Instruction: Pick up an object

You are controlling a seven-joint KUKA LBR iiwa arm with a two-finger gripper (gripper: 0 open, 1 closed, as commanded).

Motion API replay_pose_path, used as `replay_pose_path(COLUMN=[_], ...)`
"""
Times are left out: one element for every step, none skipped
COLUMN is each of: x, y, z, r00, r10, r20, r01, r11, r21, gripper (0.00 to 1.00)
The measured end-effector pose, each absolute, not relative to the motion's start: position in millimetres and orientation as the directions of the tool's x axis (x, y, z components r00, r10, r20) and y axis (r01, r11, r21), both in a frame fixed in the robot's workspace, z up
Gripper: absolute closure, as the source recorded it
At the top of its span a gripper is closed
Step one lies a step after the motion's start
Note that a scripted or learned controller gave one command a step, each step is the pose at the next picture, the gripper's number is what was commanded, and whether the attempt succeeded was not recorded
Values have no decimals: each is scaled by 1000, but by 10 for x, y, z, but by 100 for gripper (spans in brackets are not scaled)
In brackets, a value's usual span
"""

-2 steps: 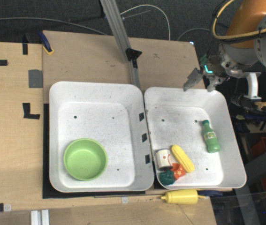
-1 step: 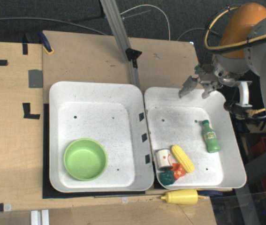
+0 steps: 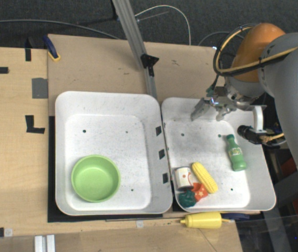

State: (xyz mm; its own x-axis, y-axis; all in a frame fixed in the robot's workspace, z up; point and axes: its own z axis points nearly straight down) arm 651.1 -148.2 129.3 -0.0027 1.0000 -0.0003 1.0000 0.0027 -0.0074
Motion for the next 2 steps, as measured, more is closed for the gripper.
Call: replay_pose_path(x=[6512,6514], y=[-1472,-1465], z=[874,991], r00=[-3,-4], r10=[1000,1000], r20=[-2,-2], r01=[1000,1000], r11=[3,4], r21=[-1,-1], gripper=[0,100])
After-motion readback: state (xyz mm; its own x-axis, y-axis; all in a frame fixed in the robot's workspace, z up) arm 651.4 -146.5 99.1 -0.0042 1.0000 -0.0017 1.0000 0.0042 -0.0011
